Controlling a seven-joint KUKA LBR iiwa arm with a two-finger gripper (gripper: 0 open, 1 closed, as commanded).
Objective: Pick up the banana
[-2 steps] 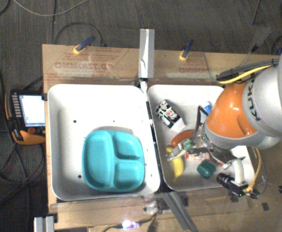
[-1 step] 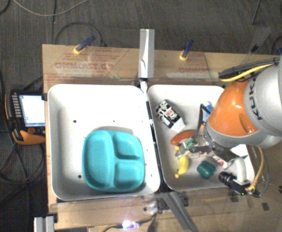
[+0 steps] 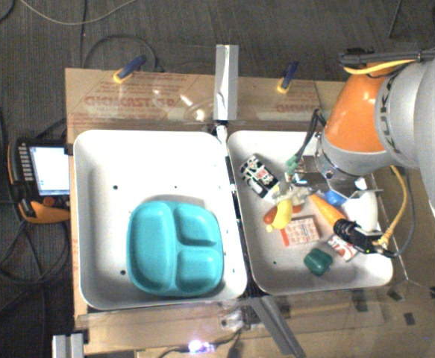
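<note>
Grey and orange, the arm (image 3: 385,118) is the biggest thing we see, reaching in from the right over the right bin (image 3: 265,271). Left of the pincer (image 3: 298,187), well apart, a turquoise divided plate (image 3: 175,247) lies in the left bin (image 3: 98,200). We cannot tell how the pincer stands. The banana (image 3: 281,214) lies just below it, slightly left. An orange carrot (image 3: 324,208) lies to its lower right, a black-and-white carton (image 3: 258,176) to its left, and a small green block (image 3: 318,261) well below.
</note>
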